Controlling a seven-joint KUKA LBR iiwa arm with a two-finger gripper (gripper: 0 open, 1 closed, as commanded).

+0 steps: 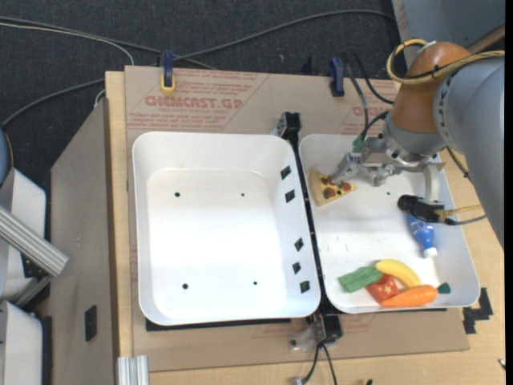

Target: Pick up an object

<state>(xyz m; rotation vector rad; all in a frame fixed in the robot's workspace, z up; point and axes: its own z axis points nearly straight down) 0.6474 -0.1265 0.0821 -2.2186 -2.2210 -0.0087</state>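
Cardboard is covering the tabletop point(200, 95) under two white bins point(160, 215). Over the right bin's far end, the tool point(370, 165) is hovering, its grip state unreadable, fingers partly lost against the wrist. Just beside it, a pizza-slice toy point(330, 188) is lying by the divider.

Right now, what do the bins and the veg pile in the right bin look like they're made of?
Bins: smooth white moulded plastic by the look, with rounded corners and a faint sheen. Veg pile, banana, carrot, green piece: probably toy plastic, going by the saturated uniform colours and slight gloss; rubber or foam can't be ruled out.
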